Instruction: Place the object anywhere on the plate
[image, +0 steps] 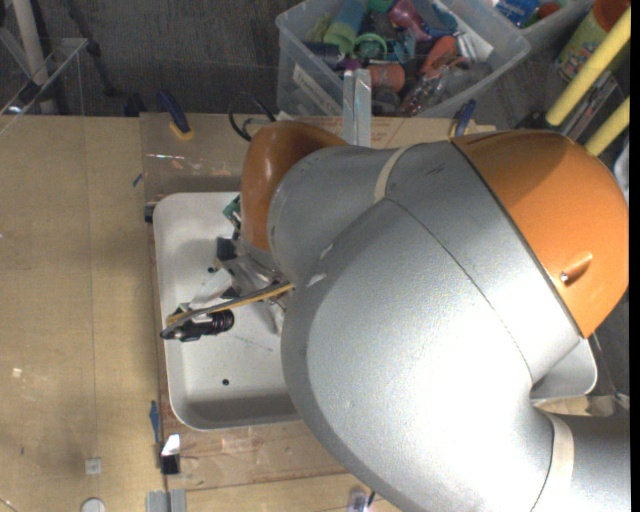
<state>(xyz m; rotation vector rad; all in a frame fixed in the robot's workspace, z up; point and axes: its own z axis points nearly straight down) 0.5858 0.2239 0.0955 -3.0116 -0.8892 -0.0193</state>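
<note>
Arm (430, 330) at 4 o'clock: smooth grey casing, satin sheen, soft highlights; orange band (555, 220) at 2 o'clock, smooth, semi-gloss, plastic-looking. White bin (190, 385) at 8 o'clock: glossy moulded plastic by look, scuffed, dark specks on floor. Desk (70, 300) at 9 o'clock: matt pale wood board, fine grain, faint seams. Clear storage tub (300, 60) at 12 o'clock: translucent plastic, bright plastic oddments inside. Yellow tubes (600, 70) at 1 o'clock: matt, foam-like.
</note>
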